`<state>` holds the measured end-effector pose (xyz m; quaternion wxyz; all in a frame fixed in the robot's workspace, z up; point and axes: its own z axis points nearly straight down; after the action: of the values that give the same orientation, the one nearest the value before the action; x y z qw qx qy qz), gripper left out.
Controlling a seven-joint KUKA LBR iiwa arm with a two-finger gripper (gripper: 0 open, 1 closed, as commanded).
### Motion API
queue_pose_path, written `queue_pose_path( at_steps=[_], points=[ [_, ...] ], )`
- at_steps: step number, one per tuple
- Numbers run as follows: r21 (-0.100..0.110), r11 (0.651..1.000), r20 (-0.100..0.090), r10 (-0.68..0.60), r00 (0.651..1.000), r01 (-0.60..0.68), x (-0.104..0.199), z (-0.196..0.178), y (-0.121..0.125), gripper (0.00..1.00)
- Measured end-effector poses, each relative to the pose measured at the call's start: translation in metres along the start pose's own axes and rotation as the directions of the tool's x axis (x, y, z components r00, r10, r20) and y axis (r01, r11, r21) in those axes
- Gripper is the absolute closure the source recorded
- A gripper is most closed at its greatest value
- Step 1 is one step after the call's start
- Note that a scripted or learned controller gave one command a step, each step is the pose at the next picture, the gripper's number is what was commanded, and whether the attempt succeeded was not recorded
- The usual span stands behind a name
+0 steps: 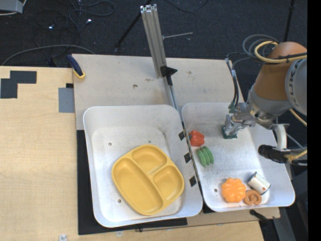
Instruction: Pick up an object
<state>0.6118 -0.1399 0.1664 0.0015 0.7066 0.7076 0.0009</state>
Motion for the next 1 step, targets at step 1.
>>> queue_pose_path(
  at_steps=[1],
  points=[
    [0.001, 1.0, 0.0, 0.003, 1.0, -0.003, -0.0065, -0.0447, -0.0026, 1.0]
  ],
)
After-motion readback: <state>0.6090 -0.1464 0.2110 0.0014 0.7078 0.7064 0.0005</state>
